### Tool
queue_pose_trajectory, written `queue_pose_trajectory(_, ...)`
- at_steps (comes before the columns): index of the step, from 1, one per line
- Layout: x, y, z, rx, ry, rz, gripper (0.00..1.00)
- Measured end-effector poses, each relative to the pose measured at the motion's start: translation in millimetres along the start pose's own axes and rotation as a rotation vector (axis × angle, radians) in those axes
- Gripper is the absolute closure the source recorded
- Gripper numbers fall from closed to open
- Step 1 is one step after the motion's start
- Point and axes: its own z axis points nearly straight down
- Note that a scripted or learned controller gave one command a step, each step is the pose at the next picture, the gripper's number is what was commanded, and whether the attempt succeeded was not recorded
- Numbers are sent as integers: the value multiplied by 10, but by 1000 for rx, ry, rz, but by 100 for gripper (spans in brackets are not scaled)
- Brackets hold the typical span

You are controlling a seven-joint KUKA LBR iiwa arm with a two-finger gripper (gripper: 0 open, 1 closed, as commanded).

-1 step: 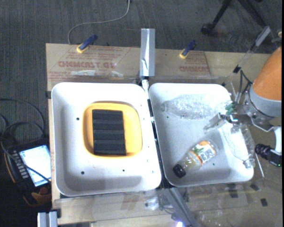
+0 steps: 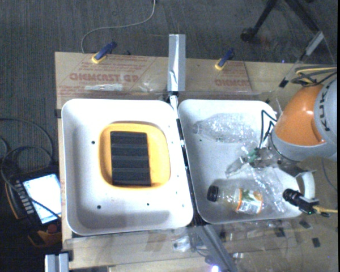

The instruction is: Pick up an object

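Observation:
In the right bin (image 2: 215,208), a small bottle (image 2: 238,198) with a black cap and an orange-green label lies on its side near the front. A clear plastic bottle (image 2: 224,127) lies across the back of that bin. Crumpled clear plastic (image 2: 266,177) sits between the two. The arm (image 2: 303,123), grey with an orange band, reaches in from the right, and its gripper (image 2: 254,157) hangs low over the crumpled plastic, just behind the labelled bottle. The left bin (image 2: 79,152) holds a yellow tray with a black ridged insert (image 2: 130,157).
A metal post (image 2: 175,61) stands at the back between the bins. Two blue-and-yellow clamps (image 2: 103,51) (image 2: 225,59) hold the bench's back edge. Cables and a lit tablet (image 2: 39,194) lie on the floor to the left.

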Motion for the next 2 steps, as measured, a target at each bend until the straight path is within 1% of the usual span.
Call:
queue_pose_trajectory(1, 8, 4, -86, 0, 2, -1, 100)
queue_pose_trajectory(2, 596, 230, -931, 2, -1, 135, 100)
